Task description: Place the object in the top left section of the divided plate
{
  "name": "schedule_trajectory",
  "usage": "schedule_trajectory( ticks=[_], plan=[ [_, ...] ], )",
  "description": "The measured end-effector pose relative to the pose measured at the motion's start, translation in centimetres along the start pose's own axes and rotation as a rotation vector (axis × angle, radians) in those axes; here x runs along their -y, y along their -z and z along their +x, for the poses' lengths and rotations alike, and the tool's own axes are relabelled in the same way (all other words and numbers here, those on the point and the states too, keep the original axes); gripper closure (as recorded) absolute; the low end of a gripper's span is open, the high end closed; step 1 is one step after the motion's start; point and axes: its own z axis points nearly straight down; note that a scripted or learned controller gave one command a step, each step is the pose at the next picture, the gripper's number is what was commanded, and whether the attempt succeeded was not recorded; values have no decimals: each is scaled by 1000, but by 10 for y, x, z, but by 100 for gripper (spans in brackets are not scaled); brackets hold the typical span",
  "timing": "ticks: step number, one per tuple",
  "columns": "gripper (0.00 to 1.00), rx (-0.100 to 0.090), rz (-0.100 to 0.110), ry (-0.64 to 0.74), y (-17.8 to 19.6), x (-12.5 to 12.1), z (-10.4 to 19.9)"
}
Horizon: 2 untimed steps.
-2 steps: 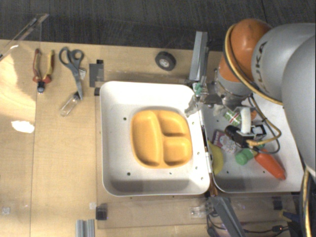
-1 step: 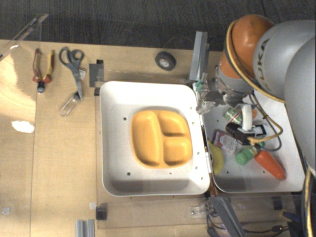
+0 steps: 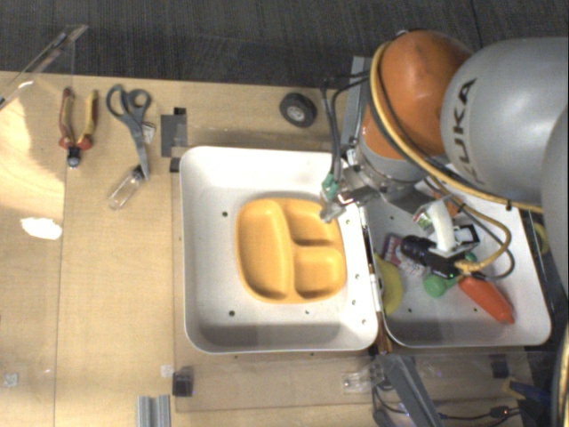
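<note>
Where the right bin (image 3: 533,329) neared its front edge, an orange carrot (image 3: 488,298), a green piece (image 3: 436,285) and a yellow piece (image 3: 391,286) lay loose. Which one was the object could not be told. The yellow divided plate (image 3: 277,249) sat mid-floor in the left bin (image 3: 206,238). The gripper (image 3: 333,201) hung over the plate's far right corner, its state impossible to tell. The arm (image 3: 498,105) covered the right bin's far half. Beyond, scissors (image 3: 135,124), pliers (image 3: 77,124) and a black roll (image 3: 298,109) lay on the bench (image 3: 89,283).
</note>
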Motion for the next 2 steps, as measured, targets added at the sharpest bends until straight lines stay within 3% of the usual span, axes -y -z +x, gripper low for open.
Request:
schedule_trajectory(
  ticks=[1, 2],
  plan=[
    [100, 0, 2, 48, -32, 44, 17],
    [100, 0, 2, 121, -28, 21, -34]
  ],
)
